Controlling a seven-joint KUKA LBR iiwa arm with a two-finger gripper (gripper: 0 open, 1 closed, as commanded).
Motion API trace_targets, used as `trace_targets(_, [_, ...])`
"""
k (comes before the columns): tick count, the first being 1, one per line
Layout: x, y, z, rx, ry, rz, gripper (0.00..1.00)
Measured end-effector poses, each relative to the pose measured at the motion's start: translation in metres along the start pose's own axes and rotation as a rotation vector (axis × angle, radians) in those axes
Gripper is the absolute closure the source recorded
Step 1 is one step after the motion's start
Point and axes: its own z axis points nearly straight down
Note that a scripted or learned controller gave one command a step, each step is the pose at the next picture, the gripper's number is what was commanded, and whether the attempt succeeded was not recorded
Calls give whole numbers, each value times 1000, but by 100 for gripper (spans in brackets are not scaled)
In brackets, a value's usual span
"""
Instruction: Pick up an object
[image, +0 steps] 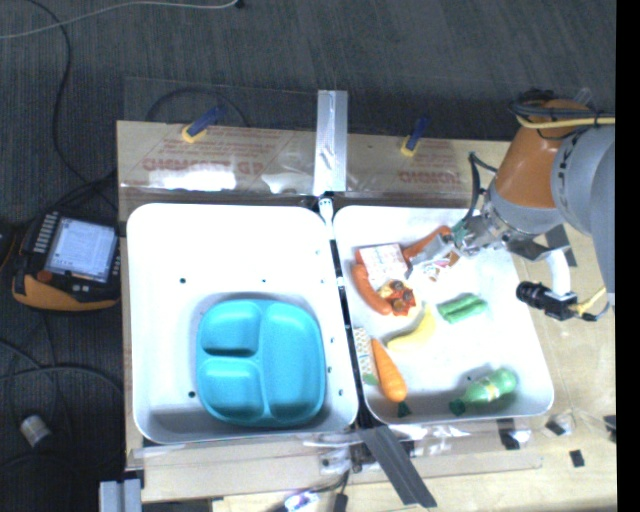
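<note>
Right bin (520, 330) crowded; our gripper (462, 238) hovers by the snack packet (383, 262), opening unclear, so we must descend next.

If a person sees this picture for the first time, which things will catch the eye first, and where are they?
The big turquoise plastic tray with three compartments stands out first, lying in the left white bin. Next come the bright toy foods in the right white bin: an orange carrot near its left wall, a yellow banana in the middle, and green pieces further right. The grey arm with its orange band leans over that bin's upper right corner.
</note>
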Motion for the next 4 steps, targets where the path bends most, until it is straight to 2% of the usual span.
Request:
trace_targets(1, [3,-7,2,1,17,226,0])
trace_targets(2, [-25,-70,-92,51,24,318,0])
trace_targets(3, [9,-97,-23,52,29,260,0])
trace_targets(4, [9,-97,-23,51,29,260,0])
